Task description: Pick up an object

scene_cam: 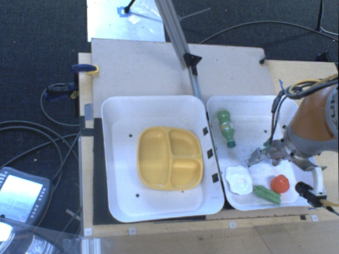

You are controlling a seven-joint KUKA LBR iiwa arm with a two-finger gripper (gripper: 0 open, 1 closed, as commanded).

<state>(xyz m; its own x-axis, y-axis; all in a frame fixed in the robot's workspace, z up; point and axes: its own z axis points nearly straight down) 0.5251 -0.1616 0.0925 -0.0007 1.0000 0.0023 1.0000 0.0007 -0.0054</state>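
Bench: a pale board on dark carpet, cables at the left of the frame, bearing two shallow white bins.

Left bin (pixel 116 142): you have one yellow divided tray (pixel 170 158), lying flat near its centre.

Right bin (pixel 254 107): green bottle (pixel 226 128) at upper left, long axis near vertical in the frame, leaning slightly to the lower right; which end is the cap you cannot tell. Along the bottom edge: white cup (pixel 239 180), green pod-like piece (pixel 267 193) lying diagonally down to the right, red tomato (pixel 280 183) just beside it.

Gripper (pixel 263 155): low over the middle of the right bin, above the tomato and to the bottle's right; its fingers look slightly parted, with nothing between them.

Progress: nothing lifted. You should judge the pick as not yet made; approach, closing and lift all remain.
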